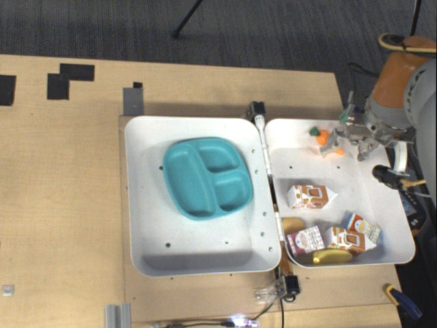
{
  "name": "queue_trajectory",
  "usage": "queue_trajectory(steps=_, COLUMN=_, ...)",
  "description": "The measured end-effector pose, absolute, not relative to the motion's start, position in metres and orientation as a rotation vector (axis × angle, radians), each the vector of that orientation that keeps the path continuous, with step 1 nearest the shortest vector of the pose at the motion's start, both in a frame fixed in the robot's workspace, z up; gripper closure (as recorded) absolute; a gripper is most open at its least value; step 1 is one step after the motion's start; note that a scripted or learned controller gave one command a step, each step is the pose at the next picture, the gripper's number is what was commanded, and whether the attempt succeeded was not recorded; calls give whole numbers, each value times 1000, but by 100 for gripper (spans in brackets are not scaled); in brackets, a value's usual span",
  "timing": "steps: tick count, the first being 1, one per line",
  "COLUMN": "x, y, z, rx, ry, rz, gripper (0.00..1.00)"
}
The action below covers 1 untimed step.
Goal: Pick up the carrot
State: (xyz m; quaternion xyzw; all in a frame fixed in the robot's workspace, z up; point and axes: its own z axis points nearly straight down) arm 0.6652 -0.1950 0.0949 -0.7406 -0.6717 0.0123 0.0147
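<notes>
Carrot: small, orange, green-tipped, smooth toy plastic, lying at the far end of the right bin. My gripper sits directly over it; I cannot tell how my jaws stand, nor whether they touch it. Judged: approach made, grasp and lift outstanding. Nearby: printed cartons, a yellow banana. Left bin holds a teal divided plate, matte, rounded.
</notes>
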Motion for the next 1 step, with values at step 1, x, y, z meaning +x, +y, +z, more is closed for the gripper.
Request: queue_trajectory(steps=1, x=668, y=-194, z=108, rx=-2304, ry=-2101, rz=35, gripper=100)
